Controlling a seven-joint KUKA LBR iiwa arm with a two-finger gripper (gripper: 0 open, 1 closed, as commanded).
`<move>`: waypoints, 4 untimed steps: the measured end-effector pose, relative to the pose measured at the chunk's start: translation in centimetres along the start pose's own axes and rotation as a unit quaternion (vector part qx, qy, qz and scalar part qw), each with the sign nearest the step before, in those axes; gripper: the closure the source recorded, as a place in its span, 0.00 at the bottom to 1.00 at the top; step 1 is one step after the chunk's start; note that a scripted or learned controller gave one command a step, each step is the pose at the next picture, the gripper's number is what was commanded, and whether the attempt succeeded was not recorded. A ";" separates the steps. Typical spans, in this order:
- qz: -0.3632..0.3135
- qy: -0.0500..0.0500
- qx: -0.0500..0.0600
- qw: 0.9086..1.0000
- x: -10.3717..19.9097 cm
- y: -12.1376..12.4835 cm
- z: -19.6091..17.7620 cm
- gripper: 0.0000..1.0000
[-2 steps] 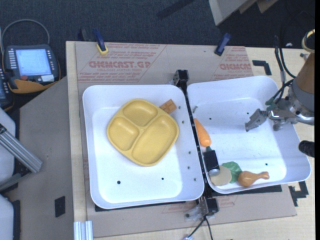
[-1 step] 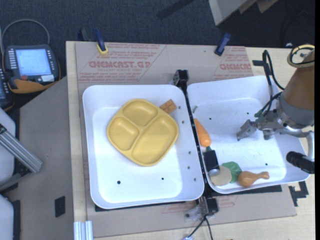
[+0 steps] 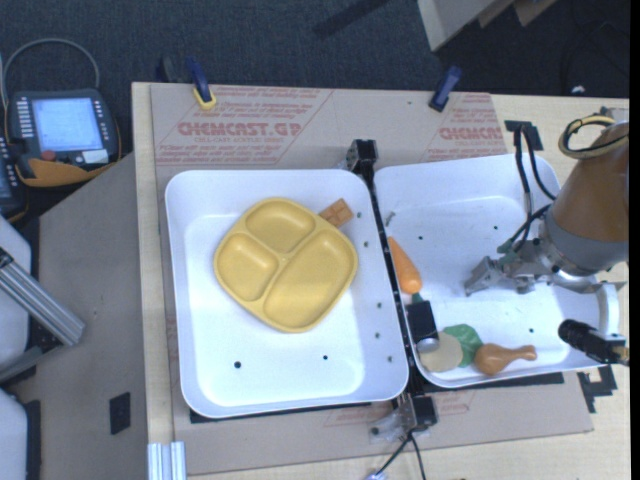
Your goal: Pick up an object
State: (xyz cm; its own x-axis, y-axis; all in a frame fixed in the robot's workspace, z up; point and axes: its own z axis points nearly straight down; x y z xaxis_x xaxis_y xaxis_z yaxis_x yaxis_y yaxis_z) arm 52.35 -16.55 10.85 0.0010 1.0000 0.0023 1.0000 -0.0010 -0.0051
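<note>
over the right bin (image 3: 470,193) the gripper (image 3: 487,275) hangs with nothing between its spread fingers, well apart from the toy carrot (image 3: 404,264) along that bin's left wall and the toy drumstick (image 3: 503,356) near its front edge.

We're looking at a robotics lab bench: a teach pendant (image 3: 62,133) with its lit screen sits at the left, clamps (image 3: 203,90) pin a cardboard sheet (image 3: 300,128) printed "CHEMCAST" to the table, two white bins (image 3: 200,368) sit side by side, and loose cables (image 3: 525,158) trail above dark carpet (image 3: 250,18).
</note>
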 end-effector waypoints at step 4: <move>-0.003 -0.002 -0.004 1.000 4.5 3.0 -11.4 1.00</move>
State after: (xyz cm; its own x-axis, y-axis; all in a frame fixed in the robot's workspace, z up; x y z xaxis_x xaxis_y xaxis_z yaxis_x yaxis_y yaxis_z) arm 55.43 -12.05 22.21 -0.0049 1.0000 -0.0007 1.0000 0.0049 0.0036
